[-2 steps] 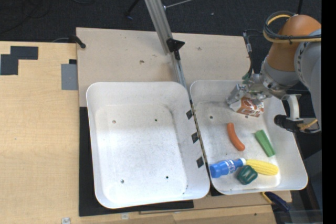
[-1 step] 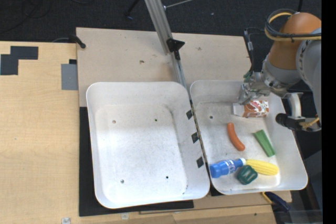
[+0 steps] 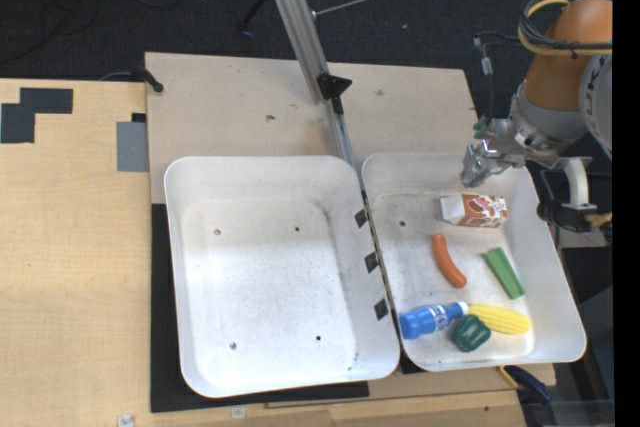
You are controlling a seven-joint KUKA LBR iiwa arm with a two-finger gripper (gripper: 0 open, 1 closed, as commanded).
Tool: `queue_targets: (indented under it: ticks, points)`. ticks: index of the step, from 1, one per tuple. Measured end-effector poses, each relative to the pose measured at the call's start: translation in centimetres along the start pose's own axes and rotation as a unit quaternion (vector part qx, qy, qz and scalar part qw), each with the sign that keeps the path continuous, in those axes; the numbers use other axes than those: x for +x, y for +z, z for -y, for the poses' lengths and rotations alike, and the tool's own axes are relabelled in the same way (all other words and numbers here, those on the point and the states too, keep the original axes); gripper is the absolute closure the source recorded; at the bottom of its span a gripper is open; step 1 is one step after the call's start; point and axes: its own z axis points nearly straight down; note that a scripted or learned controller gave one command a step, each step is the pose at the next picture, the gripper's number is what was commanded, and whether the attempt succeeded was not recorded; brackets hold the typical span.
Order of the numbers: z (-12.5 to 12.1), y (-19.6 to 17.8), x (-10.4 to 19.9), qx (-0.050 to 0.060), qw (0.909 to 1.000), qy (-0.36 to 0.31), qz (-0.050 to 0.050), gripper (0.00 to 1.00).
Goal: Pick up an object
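The right bin [image 3: 405, 177] holds several small things. A red and white carton [image 3: 475, 210] lies near its far side. An orange sausage shape [image 3: 448, 260] lies in the middle, and a green block [image 3: 504, 273] to its right. At the near edge lie a blue bottle [image 3: 431, 320], a yellow corn cob [image 3: 501, 319] and a dark green piece [image 3: 470, 335]. My gripper [image 3: 479, 163] hangs over the bin's far right corner, just above and behind the carton, with nothing seen between its fingers.
The left bin [image 3: 200, 215] lies beside the right one, with black clips [image 3: 371, 261] along the shared edge. A slanted metal rail [image 3: 300, 35] rises behind the bins. The orange-banded arm [image 3: 565, 55] stands at the right.
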Motion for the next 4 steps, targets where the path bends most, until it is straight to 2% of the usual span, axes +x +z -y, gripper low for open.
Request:
queue_targets:
  ticks: [1,3,4]
  points:
    - [-0.1,-4.5,-0.1,0.000,1.0000,-0.001,0.000,1.00]
    - [4.7,-6.8,9.3,0.003,1.0000,0.000,-0.001,1.00]
    - [7.4,-5.5,13.9,0.005,1.0000,0.001,-0.001,1.00]
